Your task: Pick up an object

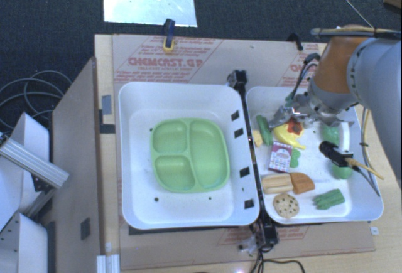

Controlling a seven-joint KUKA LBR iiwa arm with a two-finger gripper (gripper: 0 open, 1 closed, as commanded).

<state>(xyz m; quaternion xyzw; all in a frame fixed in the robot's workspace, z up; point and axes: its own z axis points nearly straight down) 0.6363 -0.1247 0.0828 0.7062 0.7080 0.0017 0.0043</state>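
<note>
The right bin [370, 203] holds several toy foods. My gripper [284, 120] hangs low over the bin's upper left part, just above a yellow banana [291, 139] and a small red piece [294, 128]. A green pickle [262, 130] lies just left of it. Below them sit a pink box [281, 157], a tan bun [276, 183], a brown pastry [303, 182], a cookie [286, 205] and a green bean pod [329, 199]. Nothing can be seen held in the gripper.
The left bin [135, 140] holds a green divided plate [190, 155]. Two more green pieces [331, 135] [342, 171] lie near the right bin's right side. The grey arm [370, 68] reaches in over the right bin's upper right corner.
</note>
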